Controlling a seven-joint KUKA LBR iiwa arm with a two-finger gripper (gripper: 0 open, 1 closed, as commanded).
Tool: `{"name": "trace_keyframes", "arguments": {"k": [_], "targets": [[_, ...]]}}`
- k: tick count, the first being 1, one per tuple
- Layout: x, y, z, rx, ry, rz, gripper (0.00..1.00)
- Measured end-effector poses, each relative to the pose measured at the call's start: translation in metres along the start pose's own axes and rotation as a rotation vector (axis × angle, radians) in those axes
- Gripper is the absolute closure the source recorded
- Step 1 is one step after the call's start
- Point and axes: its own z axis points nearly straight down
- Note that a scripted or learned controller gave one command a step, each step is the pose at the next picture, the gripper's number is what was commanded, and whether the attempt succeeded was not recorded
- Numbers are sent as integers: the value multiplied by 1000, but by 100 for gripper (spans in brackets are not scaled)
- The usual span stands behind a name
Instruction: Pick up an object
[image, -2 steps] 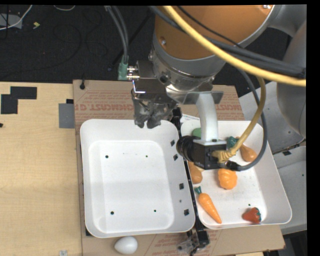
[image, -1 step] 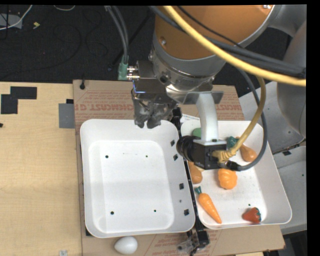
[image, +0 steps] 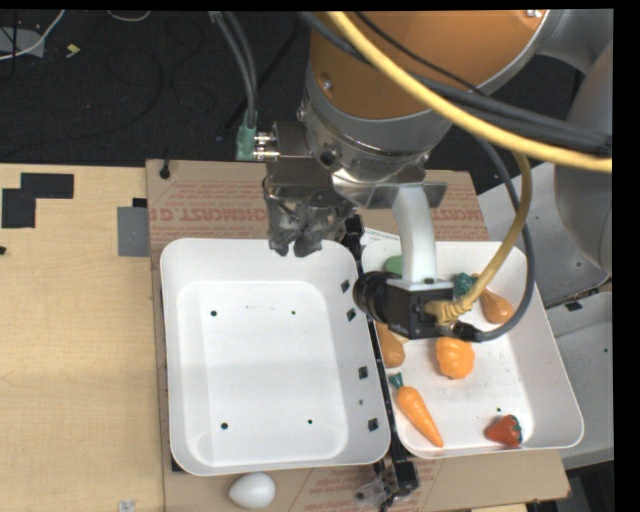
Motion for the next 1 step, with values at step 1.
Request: {"name": "trace_keyframes", "arguments": {"k": [1], "targets": [[0, 0, 0, 0, 0, 0, 100]]}}
